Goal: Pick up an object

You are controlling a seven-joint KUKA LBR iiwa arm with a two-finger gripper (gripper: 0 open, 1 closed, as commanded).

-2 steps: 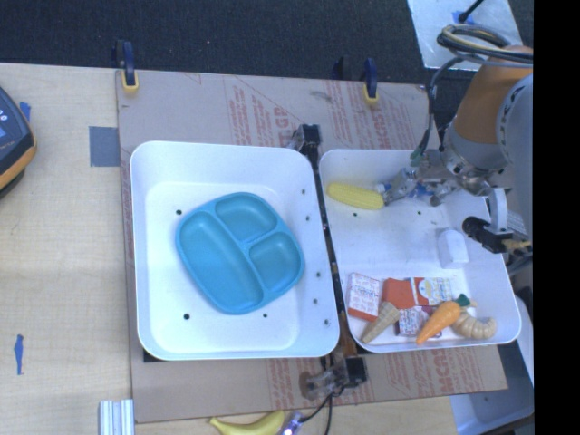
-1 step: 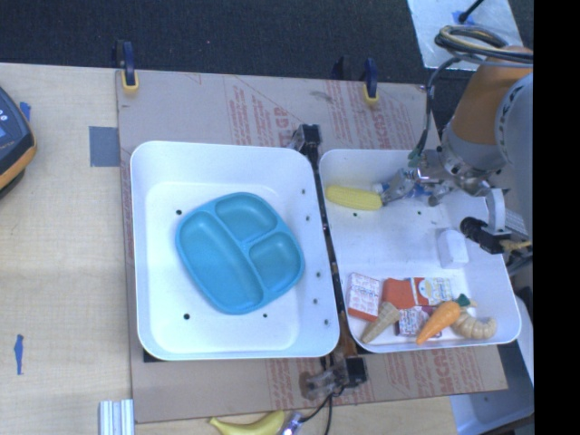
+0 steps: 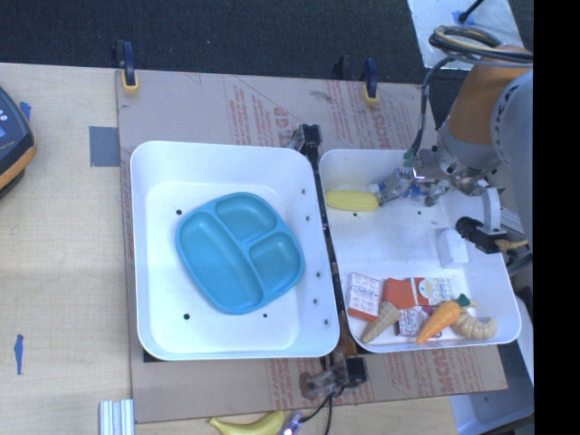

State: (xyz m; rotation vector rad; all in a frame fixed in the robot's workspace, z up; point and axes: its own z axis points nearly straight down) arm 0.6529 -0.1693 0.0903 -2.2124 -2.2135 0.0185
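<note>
The gripper (image 3: 396,187) hung low in the right bin (image 3: 399,243), just beside the yellow corn cob (image 3: 352,201); its grasp could not be told. A clean pick likely needed it centred squarely over the cob before closing.

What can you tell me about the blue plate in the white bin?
The blue plate is a rounded tray that looks like smooth plastic, split by raised ridges into three sections: one long one on the left and two smaller ones on the right. It lies flat and face up, turned a bit askew, near the middle of the left bin. Its sections hold nothing. It rests only on the bin's floor, apart from the walls.
</note>
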